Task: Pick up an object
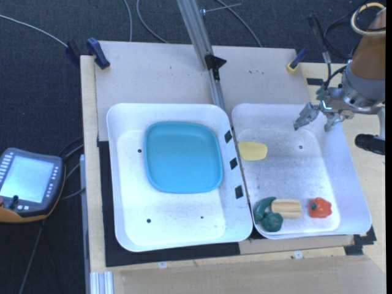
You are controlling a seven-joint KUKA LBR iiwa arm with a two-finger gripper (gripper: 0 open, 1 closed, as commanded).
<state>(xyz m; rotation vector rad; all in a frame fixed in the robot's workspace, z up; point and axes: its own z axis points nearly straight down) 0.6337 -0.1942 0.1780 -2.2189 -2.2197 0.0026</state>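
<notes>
At the near edge of the right bin point(343, 164) we see three small things in a row. A green toy point(267, 214) sits on the left of the row. A tan block point(286, 208) lies just beside it, touching it. A red toy with a green top point(319, 207) sits a little to the right of the block, apart from it.

Farther back in the same bin, a yellow piece point(252, 150) lies near the left wall. It is well apart from the three things in front.

In the left bin point(122, 164) we see a big blue plate point(183, 157). It lies flat in the middle of that bin.

At the far right corner of the right bin we see the gripper point(315, 118). It hangs over the back part of the bin. Its two fingers are spread apart, and we see nothing between them. It is well apart from all the toys.

Far off to the left, on the dark floor, lies a grey screen box point(29, 181).
</notes>
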